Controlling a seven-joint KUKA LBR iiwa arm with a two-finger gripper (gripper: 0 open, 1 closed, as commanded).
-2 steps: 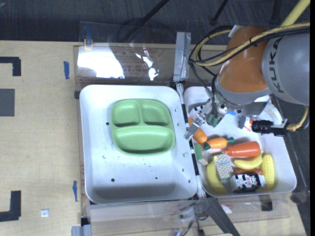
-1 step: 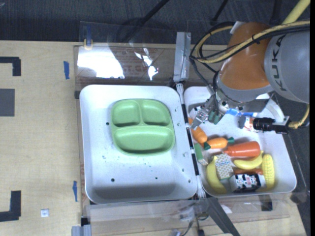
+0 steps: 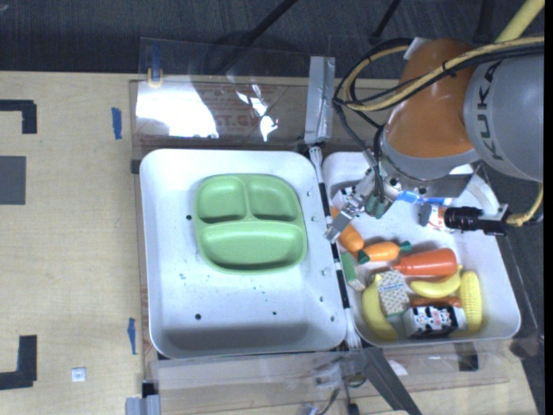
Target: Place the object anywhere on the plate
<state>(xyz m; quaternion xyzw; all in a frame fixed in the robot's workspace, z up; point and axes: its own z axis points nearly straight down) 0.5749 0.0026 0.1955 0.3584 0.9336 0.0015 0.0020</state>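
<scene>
A green divided plate (image 3: pixel 251 220) lies in the left white bin (image 3: pixel 173 309). Its three compartments hold nothing. The right bin (image 3: pixel 505 314) holds a heap of toy food. My gripper (image 3: pixel 350 207) hangs low at that bin's upper left corner, close to the wall between the two bins. Directly below it lies a small orange piece (image 3: pixel 351 239), touching or nearly touching the gripper tip. I cannot tell whether anything is gripped.
The heap includes an orange carrot (image 3: pixel 381 251), a red-orange pepper (image 3: pixel 426 262), a banana (image 3: pixel 432 288), corn (image 3: pixel 471 301) and a black-and-white carton (image 3: pixel 432 320). The arm's orange band (image 3: pixel 428 102) and cables overhang the right bin's back. A clear panel (image 3: pixel 216 111) stands behind the left bin.
</scene>
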